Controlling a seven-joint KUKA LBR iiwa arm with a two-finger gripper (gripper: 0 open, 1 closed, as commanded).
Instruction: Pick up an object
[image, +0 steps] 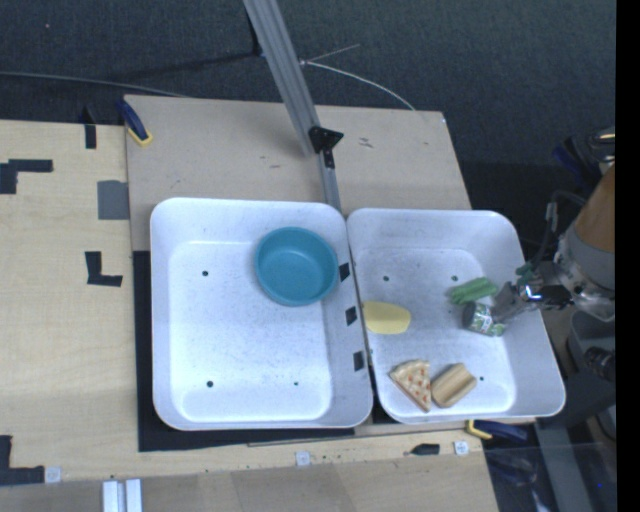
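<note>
Leftmost, the pale wooden worktop carries a few dark tape marks, and on it sit two shallow white bins side by side. Within the left bin a blue bowl stands upright near the far right corner, close to the wall shared with its neighbour. Past that wall, the right bin holds a yellow lemon-like piece near its left side. Toward the near edge lie a pizza slice and a tan bread-like piece, just beside each other. Further right, a green item lies tilted, and a small grey-and-green object rests just below it, nearly touching. My gripper reaches in over the bin's right wall, low and right beside those two things. Whether my fingers are spread or closed I cannot tell; they blur into the grey object. Behind them my wrist rises at the right edge.
</note>
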